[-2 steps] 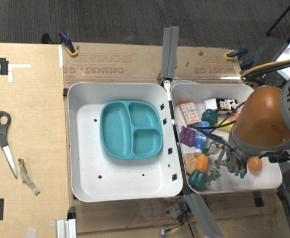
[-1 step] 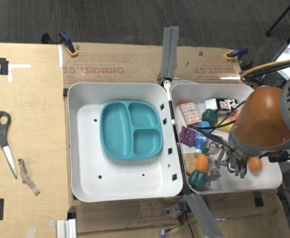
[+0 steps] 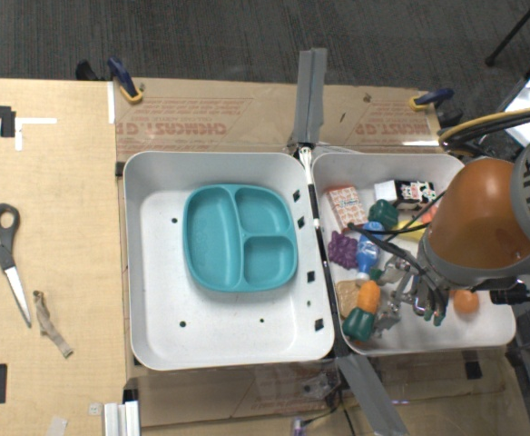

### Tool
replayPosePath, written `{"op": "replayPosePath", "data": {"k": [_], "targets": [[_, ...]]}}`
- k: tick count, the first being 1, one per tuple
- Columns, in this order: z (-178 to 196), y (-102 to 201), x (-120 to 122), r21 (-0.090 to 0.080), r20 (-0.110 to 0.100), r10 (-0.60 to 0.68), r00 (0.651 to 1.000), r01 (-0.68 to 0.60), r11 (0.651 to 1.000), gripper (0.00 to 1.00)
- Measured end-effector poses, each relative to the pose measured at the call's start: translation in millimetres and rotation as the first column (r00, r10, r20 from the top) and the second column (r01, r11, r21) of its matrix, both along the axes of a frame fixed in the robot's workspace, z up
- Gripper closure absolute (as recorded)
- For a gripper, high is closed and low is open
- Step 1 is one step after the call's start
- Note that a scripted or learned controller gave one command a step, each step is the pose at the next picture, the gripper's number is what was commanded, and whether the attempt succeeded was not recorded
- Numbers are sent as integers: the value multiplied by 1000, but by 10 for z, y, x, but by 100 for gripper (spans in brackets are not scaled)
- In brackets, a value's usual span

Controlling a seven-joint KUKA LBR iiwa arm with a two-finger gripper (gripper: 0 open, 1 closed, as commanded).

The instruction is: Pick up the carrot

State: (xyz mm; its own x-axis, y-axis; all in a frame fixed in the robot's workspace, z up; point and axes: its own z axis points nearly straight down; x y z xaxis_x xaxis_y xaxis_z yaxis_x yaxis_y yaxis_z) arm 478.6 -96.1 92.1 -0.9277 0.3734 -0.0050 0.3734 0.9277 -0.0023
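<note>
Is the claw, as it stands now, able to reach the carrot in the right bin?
Probably yes. The claw hangs just right of the carrot, whose top lies uncovered in the right bin.

Right bin (image 3: 401,343): its far-right portion is hidden beneath the arm (image 3: 483,216).
Gripper (image 3: 410,302): finger state is not discernible amid cables and clutter.
Carrot (image 3: 363,309): possibly partly covered by the gripper.
Scissors (image 3: 2,252): cropped by left edge.

Bright, even overhead light; soft shadows inside the left bin (image 3: 147,243) along its walls. Mild glare on the orange band (image 3: 483,212). Focus is sharp throughout.
</note>
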Motion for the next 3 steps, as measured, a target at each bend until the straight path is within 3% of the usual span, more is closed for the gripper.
{"op": "replayPosePath", "data": {"k": [1, 2, 3], "targets": [[0, -20, -1, -1, -1, 136, 991, -136, 991, 0], [1, -91, 537, 4, -2, -147, 989, 147, 989, 0], [95, -93, 543, 3, -1, -145, 989, 145, 989, 100]]}}
